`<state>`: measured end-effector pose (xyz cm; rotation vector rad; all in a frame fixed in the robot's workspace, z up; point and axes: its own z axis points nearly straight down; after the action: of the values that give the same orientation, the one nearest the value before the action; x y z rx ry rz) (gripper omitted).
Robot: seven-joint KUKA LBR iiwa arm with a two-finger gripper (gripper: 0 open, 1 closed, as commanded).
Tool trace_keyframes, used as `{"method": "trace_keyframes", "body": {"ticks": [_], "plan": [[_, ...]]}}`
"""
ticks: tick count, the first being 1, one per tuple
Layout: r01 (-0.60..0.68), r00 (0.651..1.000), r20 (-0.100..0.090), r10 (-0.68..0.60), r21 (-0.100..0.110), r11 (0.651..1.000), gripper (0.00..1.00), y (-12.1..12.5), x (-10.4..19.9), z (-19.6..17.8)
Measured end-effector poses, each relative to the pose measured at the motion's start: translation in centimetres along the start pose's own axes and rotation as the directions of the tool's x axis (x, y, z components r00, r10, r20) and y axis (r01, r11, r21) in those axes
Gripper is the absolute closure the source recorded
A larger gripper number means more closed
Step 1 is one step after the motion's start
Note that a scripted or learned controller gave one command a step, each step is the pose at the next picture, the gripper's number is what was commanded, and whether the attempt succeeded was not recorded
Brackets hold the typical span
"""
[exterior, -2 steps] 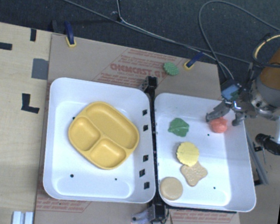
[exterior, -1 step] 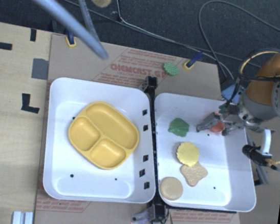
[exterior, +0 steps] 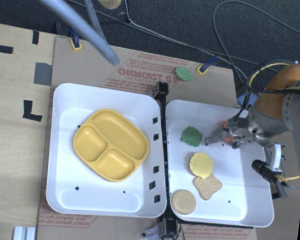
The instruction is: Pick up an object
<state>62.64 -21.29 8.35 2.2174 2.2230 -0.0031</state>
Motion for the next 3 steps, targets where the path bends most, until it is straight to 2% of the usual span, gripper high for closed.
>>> {"method": "trace_keyframes", "body": {"ticks": [1,2,3], "plan": [[0.001,1.000,0.003,-0.001,-0.003,1.000,1.00,0.1,-0.1,-1.3],[-0.002,1.000,-0.002,0.002,-0.002,1.000,1.00,-0.8,0.3,-6.8],[-0.001,1.000,-0.001,0.001,-0.004,1.000,1.00,-0.3,0.1,-11.2]]}}
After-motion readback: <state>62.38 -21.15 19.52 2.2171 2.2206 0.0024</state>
